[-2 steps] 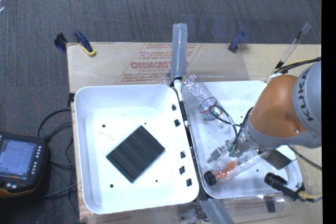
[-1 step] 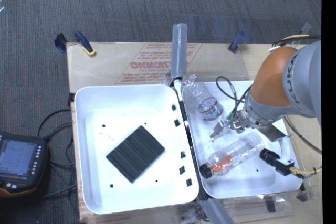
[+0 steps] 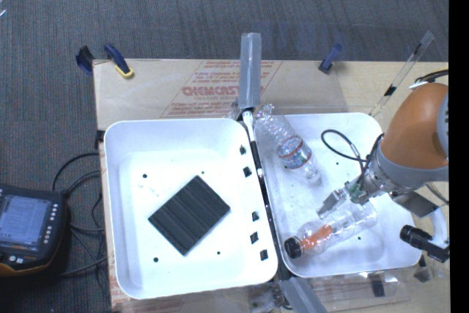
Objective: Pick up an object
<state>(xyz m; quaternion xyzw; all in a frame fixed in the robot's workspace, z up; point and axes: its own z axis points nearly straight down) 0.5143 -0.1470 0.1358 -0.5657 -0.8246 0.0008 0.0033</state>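
Right bin, near edge: a clear bottle with an orange label (image 3: 333, 229) lies on its side, dark cap pointing toward the divider, its far end reaching toward the bin's right wall.
Right bin, far-left corner: a second clear water bottle (image 3: 288, 144) lies slanted, close to the divider, well apart from the first.
Right bin, middle: a loop of black cable (image 3: 338, 141) rests on the bin floor (image 3: 311, 190) between the two bottles and the arm.
Left bin, centre: a dark ribbed flat pad (image 3: 190, 214) lies turned at a diagonal on the left bin (image 3: 124, 157).
Step in hand: by my reading, the approach to a grasp on the orange-label bottle.
Next move: likely a short descent onto the bottle's body, a firm close across its round side, then a straight lift; a smooth curved bottle could roll or squirt out.
Arm pose: the arm (image 3: 414, 135) reaches in over the right bin's right edge, wrist angled down and leftward.
Gripper: the gripper (image 3: 344, 199) sits just above the bottle's upper end; whether it is released or clenched, I cannot tell.
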